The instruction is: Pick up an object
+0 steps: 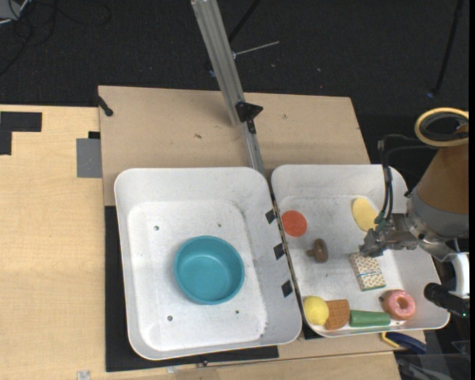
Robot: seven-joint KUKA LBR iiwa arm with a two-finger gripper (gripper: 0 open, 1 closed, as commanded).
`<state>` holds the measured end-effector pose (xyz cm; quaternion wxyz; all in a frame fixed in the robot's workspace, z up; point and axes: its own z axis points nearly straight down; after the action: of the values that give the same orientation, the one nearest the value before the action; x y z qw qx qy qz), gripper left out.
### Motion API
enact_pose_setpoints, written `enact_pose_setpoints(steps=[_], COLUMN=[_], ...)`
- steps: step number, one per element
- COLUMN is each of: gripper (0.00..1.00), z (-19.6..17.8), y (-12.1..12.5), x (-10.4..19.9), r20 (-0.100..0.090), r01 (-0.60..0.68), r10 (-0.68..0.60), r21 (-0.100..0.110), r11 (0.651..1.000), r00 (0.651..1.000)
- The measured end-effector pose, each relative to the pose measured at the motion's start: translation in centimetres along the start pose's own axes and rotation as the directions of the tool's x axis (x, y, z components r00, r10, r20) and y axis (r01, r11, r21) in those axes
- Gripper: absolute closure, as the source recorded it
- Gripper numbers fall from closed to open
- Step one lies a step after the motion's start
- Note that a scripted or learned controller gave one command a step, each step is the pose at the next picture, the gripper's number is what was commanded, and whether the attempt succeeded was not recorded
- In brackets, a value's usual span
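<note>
At the near edge of the right bin (332, 184) sits a row of toys: a yellow lemon (315, 310) at the left, an orange-brown block (338, 313) touching it, then a green piece (368, 318) lying flat, and a pink donut (398, 304) at the right end. Just behind them, a small patterned box (368, 272) lies flat on the bin floor, a little tilted. The gripper (374, 246) hangs right over the far end of this box, very close to it or touching it, and it is too small and dark to tell if it is open or closed, or if it has the box. The grey arm (443, 212) with its orange band comes in from the right side. Left of the gripper, in the middle of the bin, is a small brown thing (319, 250). A bit farther back sits an orange ball (294, 224) near the bin's left wall. A yellow oval toy (364, 211) lies just behind the gripper, near the right wall. In the left bin (142, 188) there is a blue-green bowl (209, 270), standing upright and well apart from all the toys. Both bins sit side by side on a brown board (174, 125). A long metal bar (222, 54) slants up from between the bins toward the far dark floor.
</note>
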<state>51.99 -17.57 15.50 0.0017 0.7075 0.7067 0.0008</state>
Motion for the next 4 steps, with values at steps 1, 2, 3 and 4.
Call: enact_pose_setpoints(steps=[1, 2, 3, 4], gripper=[1.00, 1.00, 1.00, 1.00], z=[-4.2, -9.4, -8.1, -8.6], y=[0.0, 0.1, 0.8, 1.2], x=[0.0, 0.0, 5.4, 11.3], r20=[-0.001, 0.000, -0.002, -0.002], r01=[0.001, 0.001, 0.005, 0.005], r10=[-0.001, -0.001, -0.005, -0.005], r21=[0.001, -0.001, 0.005, 0.004], r11=[1.000, 1.000, 1.000, 1.000], r00=[1.000, 1.000, 1.000, 1.000])
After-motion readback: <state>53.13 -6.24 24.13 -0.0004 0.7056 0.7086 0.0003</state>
